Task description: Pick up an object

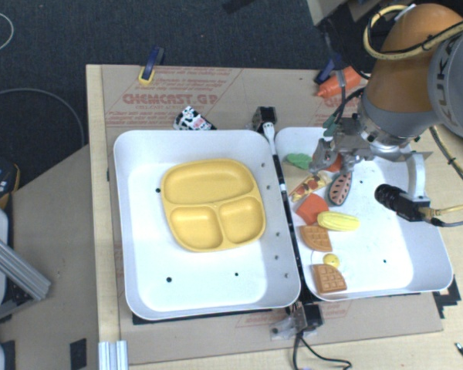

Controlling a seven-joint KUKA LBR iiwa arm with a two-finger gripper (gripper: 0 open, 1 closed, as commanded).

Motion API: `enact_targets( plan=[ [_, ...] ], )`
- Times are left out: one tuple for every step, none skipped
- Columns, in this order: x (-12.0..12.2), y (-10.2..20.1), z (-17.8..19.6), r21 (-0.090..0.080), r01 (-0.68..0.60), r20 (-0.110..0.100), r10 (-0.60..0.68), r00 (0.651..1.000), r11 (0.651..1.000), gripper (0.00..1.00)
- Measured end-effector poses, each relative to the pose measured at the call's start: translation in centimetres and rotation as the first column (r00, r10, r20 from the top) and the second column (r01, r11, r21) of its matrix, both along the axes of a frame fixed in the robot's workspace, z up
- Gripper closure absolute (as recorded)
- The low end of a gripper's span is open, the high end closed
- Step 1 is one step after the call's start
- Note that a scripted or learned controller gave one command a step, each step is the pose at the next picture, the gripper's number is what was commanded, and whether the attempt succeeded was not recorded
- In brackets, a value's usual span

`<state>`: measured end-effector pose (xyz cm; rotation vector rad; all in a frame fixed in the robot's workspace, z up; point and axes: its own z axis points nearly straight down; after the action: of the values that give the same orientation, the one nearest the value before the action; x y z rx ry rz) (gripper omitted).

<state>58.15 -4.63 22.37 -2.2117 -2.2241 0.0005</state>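
Right bin [417,272], arm [405,68] bent overhead

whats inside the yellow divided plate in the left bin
Nothing: all three compartments of the yellow divided plate look bare. It hides the left bin floor beneath it, so anything under the plate can't be seen.

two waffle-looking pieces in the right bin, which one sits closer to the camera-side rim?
The squarish waffle with a small yellow piece just above it, at the bin's near edge. The other waffle lies farther up, tucked under the corn cob.
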Motion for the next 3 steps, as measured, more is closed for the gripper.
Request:
enact_targets(
  plan=[
    [-1.0, 5.0, -0.5, 0.000, 0.000, 0.000, 0.000, 1.000, 1.000, 1.00],
    [-2.6, 4.7, 0.1, -0.002, 0.006, 0.000, -0.006, 1.000, 1.000, 1.00],
    [-1.9, 6.2, -0.8, -0.003, 0.003, 0.001, -0.003, 1.000, 1.000, 1.00]
  ],
)
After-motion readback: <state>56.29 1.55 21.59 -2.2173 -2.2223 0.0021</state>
